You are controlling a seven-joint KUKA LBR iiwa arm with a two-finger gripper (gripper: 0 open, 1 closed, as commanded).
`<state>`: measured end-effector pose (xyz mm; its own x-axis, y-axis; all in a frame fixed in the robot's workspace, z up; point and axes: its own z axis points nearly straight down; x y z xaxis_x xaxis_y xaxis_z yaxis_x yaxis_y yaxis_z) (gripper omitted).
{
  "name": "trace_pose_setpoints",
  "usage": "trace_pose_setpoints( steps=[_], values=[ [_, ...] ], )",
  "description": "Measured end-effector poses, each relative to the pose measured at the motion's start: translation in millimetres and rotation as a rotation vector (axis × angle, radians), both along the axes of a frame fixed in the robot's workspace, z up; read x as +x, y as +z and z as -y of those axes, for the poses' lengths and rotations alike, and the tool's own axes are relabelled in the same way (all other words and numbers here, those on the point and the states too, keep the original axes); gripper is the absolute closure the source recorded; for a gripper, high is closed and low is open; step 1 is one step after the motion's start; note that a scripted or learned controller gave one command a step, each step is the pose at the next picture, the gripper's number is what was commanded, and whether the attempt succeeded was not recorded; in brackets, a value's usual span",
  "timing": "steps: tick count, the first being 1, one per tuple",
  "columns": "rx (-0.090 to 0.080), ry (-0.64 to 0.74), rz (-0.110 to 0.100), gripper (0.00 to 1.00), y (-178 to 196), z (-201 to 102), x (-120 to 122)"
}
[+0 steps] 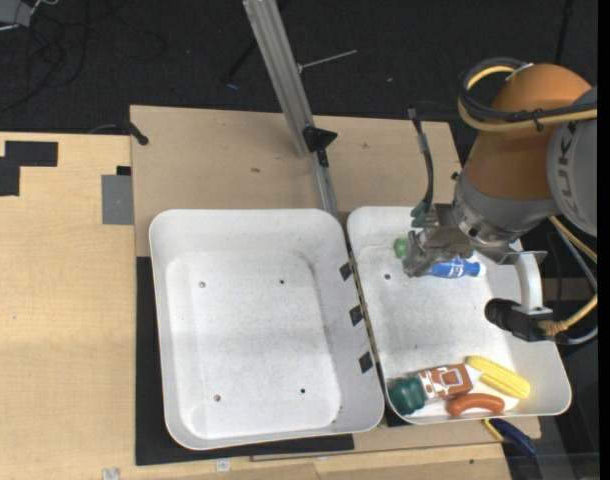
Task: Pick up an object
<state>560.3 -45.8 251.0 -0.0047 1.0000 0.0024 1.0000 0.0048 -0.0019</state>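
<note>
My gripper (421, 256) hangs low over the far part of the right bin (435, 328), under the orange-banded wrist. A blue bottle-like object (455, 268) lies on its side right beside the gripper, touching or nearly touching it. A small green piece (400, 247) sits just left of the gripper. At the bin's near edge lie a dark green object (408, 394), a white and orange box (447, 379), a yellow corn-like piece (498, 376) and an orange-red curved piece (475, 404).
The left bin (185, 268) stands beside the right one, with black clips (356, 313) along the shared rim. A slanted aluminium bar (285, 78) rises behind the bins. A black cable and fitting (520, 318) hang at the right bin's right side.
</note>
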Motion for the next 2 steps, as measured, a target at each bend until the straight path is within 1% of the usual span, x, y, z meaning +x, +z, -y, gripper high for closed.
trace_pose_setpoints(
  steps=[1,2],
  values=[
    [0.000,0.000,-0.001,1.00,-13.5,-57.0,13.2],
    [-0.002,-0.001,-0.001,1.00,-25.2,-103.7,23.5]
  ],
)
